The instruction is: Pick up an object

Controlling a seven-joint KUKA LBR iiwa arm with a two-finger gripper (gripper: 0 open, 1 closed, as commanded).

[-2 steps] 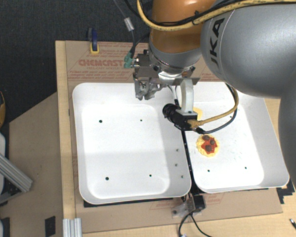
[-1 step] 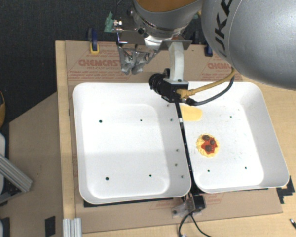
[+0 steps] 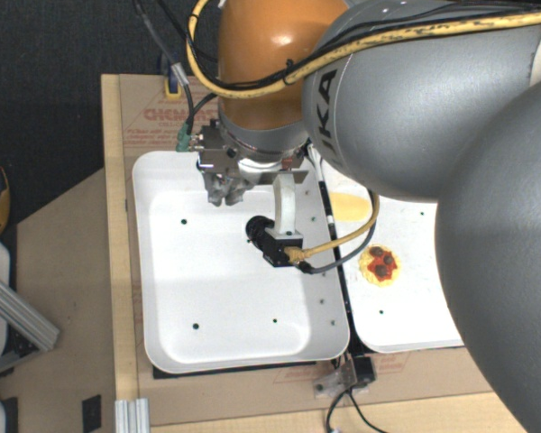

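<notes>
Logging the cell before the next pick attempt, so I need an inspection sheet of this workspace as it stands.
Surface: two white bins, the left bin and the right bin, on a cardboard sheet.
Job's things: yellow piece, partly hidden by the arm, and round red-and-yellow piece, both in the right bin.
Clutter: small black box at the front edge.
Grippers: gripper over the left bin's far part, nothing visibly held.
Cables: yellow cable looped over the orange band; black cable at the front.
Surroundings: dark floor; metal rail at left.
</notes>
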